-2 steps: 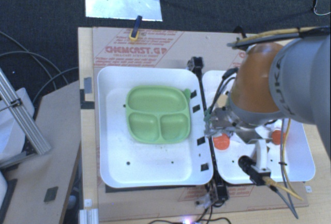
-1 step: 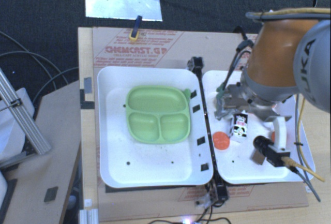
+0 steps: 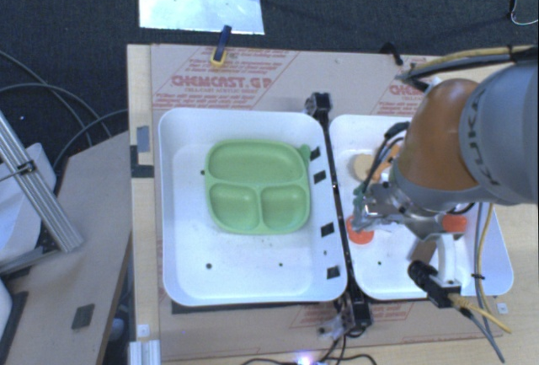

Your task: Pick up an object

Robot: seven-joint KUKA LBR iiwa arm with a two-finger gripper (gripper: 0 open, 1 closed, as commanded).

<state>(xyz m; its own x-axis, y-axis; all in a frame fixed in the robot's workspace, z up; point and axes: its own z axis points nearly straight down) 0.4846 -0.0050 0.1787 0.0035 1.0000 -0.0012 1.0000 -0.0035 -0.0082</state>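
The gripper [image 3: 364,218] is positioned above a flat orange round object [image 3: 360,233] near the right white bin's [image 3: 379,279] left wall; gripper state indeterminable.

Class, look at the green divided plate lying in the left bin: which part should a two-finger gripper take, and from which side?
Take the green plate by its raised outer rim, coming straight down from above. It lies flat, far too wide to span, so only the thin rim would probably fit between fingers.

A robotics lab or test cell, by every sign; a grey industrial arm [image 3: 472,144] with an orange band reaches over a surface [image 3: 253,77] of printed board carrying two white bins [image 3: 181,271]; loose cables [image 3: 50,115] trail across dark carpet [image 3: 67,1]; aluminium framing [image 3: 34,186] stands at the left.
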